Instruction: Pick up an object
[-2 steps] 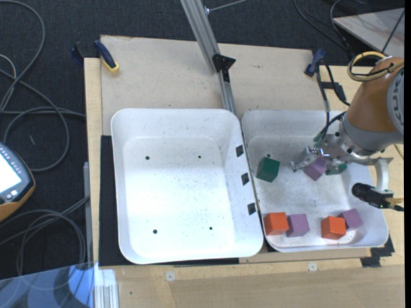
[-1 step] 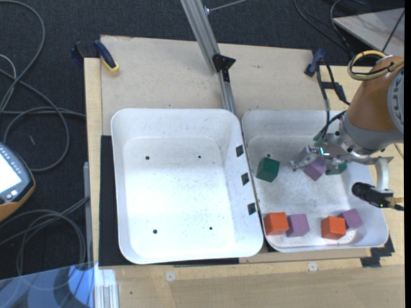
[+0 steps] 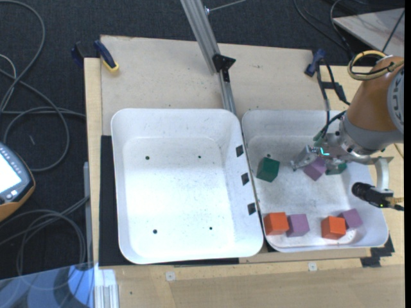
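Camera view, single entry. Right-hand shallow white plastic bin (image 3: 257,124): six small blocks, scattered loosely as if tipped in for picking practice. Item 1, small mauve-purple block (image 3: 314,170), upper middle of the bin, directly under the gripper (image 3: 319,161); it appears lodged between the fingers and tilted, one corner down, though whether it is clear of the bin floor cannot be judged from this slant. Being near-cubic, it has no marked long axis; its faces sit skewed to the bin walls. Gripper: judged closed on this block, the wrist angled down from the right, presumably because the arm enters from that side. Item 2, dark green cube (image 3: 268,169), left of the gripper, apart from it, also turned off square. Items 3–6, along the near wall: orange cube (image 3: 277,223) touching a purple cube (image 3: 298,224); a second orange cube (image 3: 334,226) touching a second purple cube (image 3: 352,218). Left-hand white bin (image 3: 122,172): side by side with the first on the pale wooden worktop (image 3: 160,76).
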